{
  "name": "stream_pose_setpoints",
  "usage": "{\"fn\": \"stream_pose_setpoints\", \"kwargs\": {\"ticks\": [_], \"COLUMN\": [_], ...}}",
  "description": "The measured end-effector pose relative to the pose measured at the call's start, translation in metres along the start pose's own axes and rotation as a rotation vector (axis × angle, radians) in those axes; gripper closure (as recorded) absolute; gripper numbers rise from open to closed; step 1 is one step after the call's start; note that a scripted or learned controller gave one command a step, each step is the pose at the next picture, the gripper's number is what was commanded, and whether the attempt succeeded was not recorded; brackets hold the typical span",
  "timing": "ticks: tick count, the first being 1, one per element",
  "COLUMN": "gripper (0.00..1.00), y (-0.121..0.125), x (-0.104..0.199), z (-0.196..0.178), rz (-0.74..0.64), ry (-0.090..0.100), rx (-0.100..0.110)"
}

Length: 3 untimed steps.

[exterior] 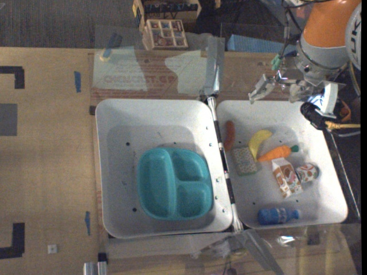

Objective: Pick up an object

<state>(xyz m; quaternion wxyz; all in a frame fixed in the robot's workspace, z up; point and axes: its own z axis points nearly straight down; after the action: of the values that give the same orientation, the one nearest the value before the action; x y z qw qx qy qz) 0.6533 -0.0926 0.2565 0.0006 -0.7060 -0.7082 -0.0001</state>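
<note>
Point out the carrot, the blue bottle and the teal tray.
carrot (276, 153), camera view, middle of its orange body
blue bottle (276, 215), camera view, middle of its side
teal tray (153, 183), camera view, floor of its long left compartment

- Left bin (114, 125) and right bin (327, 171): smooth white plastic with a soft sheen.
- Divided tray (172, 183): teal plastic, smooth, faintly glossy.
- Bench top (46, 171): matt, tan, wood-like board.
- Clear sheet (143, 70) behind the bins: glossy, transparent plastic with reflections.
- Carrot (274, 153), banana (259, 141) and sausage (229, 134): smooth, toy-like plastic.
- Sponge (245, 160): rough, matt, speckled surface.
- Carton (285, 179): printed paper or card, matt.
- Bottle (276, 215): blue, shiny plastic.
- Gripper (269, 85): pale, metallic-looking parts.
- Arm band (324, 24): glossy orange casing.
- Cardboard box (166, 7): matt brown card.
</note>
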Motion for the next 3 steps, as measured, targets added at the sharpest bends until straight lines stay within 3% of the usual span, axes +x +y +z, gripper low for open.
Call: {"fn": "stream_pose_setpoints", "kwargs": {"ticks": [1,2,3], "gripper": [0.00,0.00,1.00], "y": [-0.063,-0.094,-0.094], "x": [-0.029,-0.091,-0.091], "z": [0.125,0.170,0.160], "rz": [-0.086,-0.106,-0.106], "ry": [-0.001,-0.003,-0.002], "rx": [0.001,-0.005,-0.008]}}
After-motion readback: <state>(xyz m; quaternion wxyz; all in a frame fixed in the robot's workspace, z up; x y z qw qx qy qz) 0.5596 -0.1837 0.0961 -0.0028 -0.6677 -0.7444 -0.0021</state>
